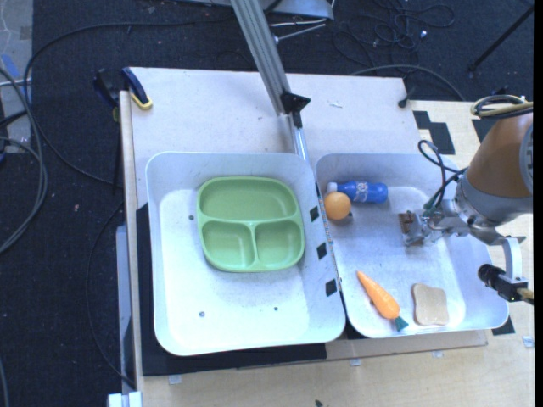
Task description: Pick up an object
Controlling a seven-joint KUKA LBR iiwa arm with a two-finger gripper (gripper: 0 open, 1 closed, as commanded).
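So the arm (501, 172) reached in from the right and had its jaws (416, 230) hanging low over the right-hand bin (475, 312), roughly mid-bin, toward the right wall. Honestly couldn't tell whether the jaws were spread or pressed together, they were just a small dark blob from this angle, and nothing was visibly pinched between them.

Candidates all sat in that same bin. The orange ball (338, 206) and the blue bottle (361, 192) were up at the far left corner, touching or nearly so, with the bottle lying on its side, long axis running left-right along the back wall. The carrot (378, 297) lay nearer the front, on a diagonal, leafy tip pointing toward the front right. Right beside it was the tan bread slice (430, 303), flat on the floor of the bin.

What mattered for the next move, I'd say: everything was off to the side of the jaws, nothing directly underneath. Ball and bottle were to the left and a bit farther back, carrot and bread toward the front. The bread looked closest but flat stuff is a pain to pinch, so I'd have bet on the carrot, grabbed across its diagonal.

The left bin (170, 312) just had the green divided plate (251, 223), well apart from the action.
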